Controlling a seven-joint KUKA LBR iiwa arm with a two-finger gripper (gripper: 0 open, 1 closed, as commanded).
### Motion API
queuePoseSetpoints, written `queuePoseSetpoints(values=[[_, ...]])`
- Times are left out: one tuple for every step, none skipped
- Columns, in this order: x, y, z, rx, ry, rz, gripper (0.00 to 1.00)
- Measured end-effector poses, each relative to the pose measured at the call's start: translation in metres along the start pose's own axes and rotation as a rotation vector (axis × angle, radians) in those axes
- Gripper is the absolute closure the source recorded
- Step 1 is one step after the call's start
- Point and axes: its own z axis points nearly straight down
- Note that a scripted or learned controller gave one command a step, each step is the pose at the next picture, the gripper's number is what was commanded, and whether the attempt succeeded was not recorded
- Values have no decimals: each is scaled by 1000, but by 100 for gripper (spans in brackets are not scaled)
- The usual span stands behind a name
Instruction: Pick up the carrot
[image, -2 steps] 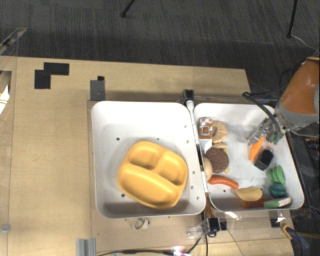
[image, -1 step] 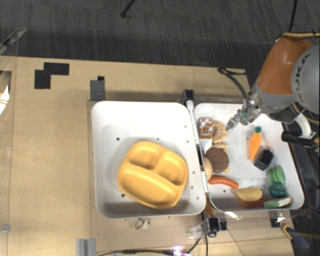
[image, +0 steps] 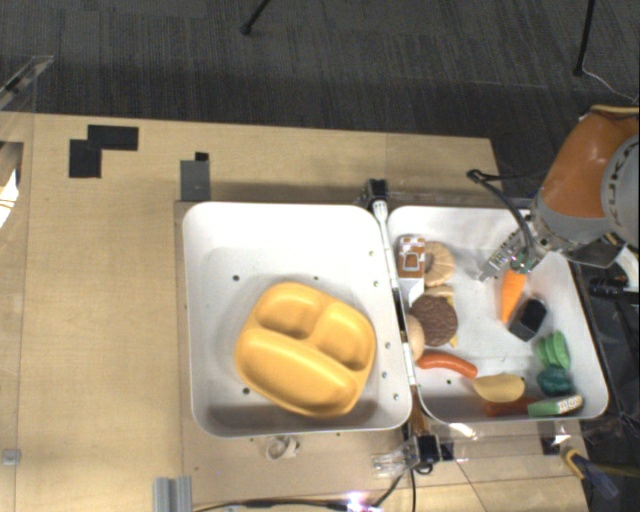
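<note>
Over the right bin's (image: 585, 330) two-o'clock corner the gripper (image: 512, 256) hangs, its metal fingers (image: 497, 262) pointing down toward seven o'clock; from where I stand I cannot tell whether they are spread or pressed together. The carrot (image: 512, 294) lies just below them, at six o'clock of the tips, its top end touching or nearly touching the gripper, too close to say which. It rests on the bin floor, long axis running twelve to six. Nothing shows between the fingers.

At five o'clock of the carrot, just beside it, sits a black block (image: 529, 318). Further toward five o'clock are two green pieces (image: 553, 365), one above the other. Along the bin's six-o'clock wall lie a red sausage (image: 447, 364) and a pale potato (image: 499, 386). At nine o'clock of the carrot, near the divider, a brown round patty (image: 435, 319) sits under a tan bun (image: 438, 264).

The arm (image: 590, 185), with its orange band, comes in from three o'clock. The left bin (image: 215, 260) holds a big yellow pepper (image: 305, 347), well apart from the gripper.
</note>
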Motion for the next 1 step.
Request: queuePoseSetpoints(values=[[41, -33, -46, 3, 5, 312, 100]])
